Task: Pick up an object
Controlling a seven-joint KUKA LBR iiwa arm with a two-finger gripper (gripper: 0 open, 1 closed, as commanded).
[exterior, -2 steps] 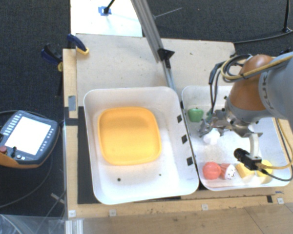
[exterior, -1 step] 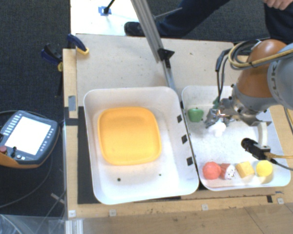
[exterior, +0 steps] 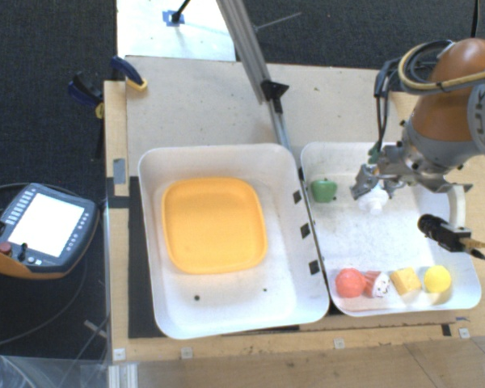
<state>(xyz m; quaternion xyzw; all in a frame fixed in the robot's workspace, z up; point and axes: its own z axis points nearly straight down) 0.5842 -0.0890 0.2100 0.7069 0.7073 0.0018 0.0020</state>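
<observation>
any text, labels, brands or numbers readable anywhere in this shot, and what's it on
No text can be read.
Teach pendant left of the bench: its pale screen and small buttons are too blurred to read.
Small white object with dark spots in the right bin: marks too small to tell.
Yellow tray: no marking visible.

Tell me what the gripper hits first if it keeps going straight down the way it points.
Probably the small white object right under the gripper, then the right bin's floor; depth is unclear.
</observation>
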